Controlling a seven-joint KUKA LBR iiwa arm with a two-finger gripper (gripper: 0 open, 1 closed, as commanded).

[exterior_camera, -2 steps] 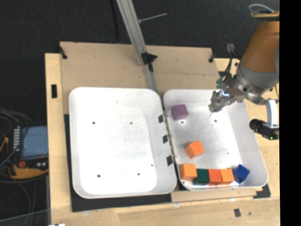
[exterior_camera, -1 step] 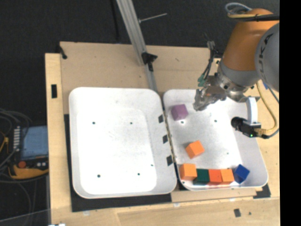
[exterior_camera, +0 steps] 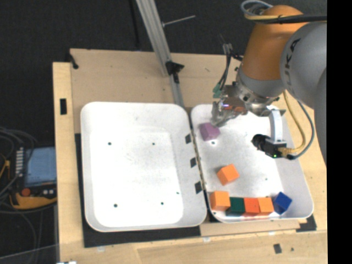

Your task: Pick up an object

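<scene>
My gripper [exterior_camera: 220, 116] hangs over the far left corner of the right bin [exterior_camera: 294, 172], under the orange wrist band. A purple block [exterior_camera: 209, 131] sits just below and to the left of the fingertips, close to them; I cannot tell whether they touch it. An orange cube [exterior_camera: 227, 174] lies alone in the middle of that bin. Along the bin's near wall runs a row of blocks: orange [exterior_camera: 220, 199], green [exterior_camera: 237, 205], orange [exterior_camera: 252, 205], orange [exterior_camera: 265, 204] and blue [exterior_camera: 282, 202].
The left bin [exterior_camera: 93, 147] lies beside the right one, joined by black clips [exterior_camera: 193, 161]. A slanted metal rail [exterior_camera: 159, 43] rises behind the bins. A black part with a cable [exterior_camera: 267, 143] hangs off the arm over the right bin.
</scene>
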